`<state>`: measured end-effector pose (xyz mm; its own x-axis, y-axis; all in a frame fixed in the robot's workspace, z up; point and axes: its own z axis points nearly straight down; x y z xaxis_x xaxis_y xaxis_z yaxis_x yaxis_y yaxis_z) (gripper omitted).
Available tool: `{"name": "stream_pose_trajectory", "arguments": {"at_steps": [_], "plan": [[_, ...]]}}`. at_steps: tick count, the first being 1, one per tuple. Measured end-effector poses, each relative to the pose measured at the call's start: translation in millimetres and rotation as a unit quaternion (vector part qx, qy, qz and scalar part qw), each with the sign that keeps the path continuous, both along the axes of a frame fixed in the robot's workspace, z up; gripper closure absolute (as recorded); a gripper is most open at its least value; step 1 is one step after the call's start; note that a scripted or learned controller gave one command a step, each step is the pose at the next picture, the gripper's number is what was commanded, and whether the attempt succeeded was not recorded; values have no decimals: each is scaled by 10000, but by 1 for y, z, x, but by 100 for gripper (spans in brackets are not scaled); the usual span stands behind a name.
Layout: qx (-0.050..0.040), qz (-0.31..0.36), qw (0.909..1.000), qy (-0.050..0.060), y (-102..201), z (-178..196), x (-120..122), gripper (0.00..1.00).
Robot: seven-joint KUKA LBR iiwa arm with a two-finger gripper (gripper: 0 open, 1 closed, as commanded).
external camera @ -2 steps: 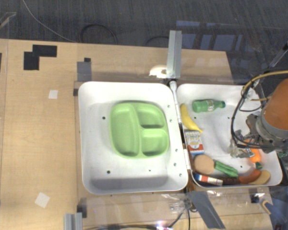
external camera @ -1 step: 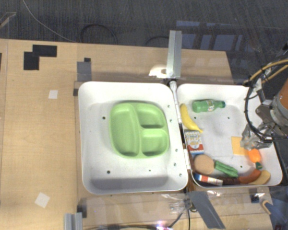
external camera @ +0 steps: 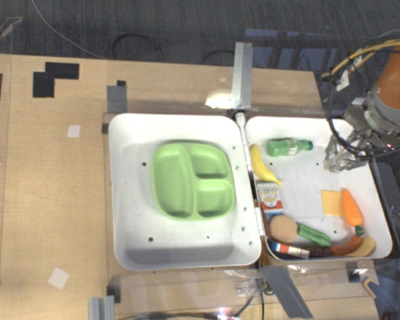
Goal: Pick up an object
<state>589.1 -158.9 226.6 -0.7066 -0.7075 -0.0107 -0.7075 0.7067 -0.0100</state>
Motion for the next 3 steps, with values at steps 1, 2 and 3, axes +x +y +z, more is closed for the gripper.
{"name": "stream_pose_trajectory", "arguments": {"at_steps": [1, 2, 3], "plan": [[1, -19, 10000, 20, -2, -2, -1, 0], [18, -173, 9998, 80, -14, -131, -21, 0], [-10, -121, 9999, -10, -43, -136, -53, 0]]}}
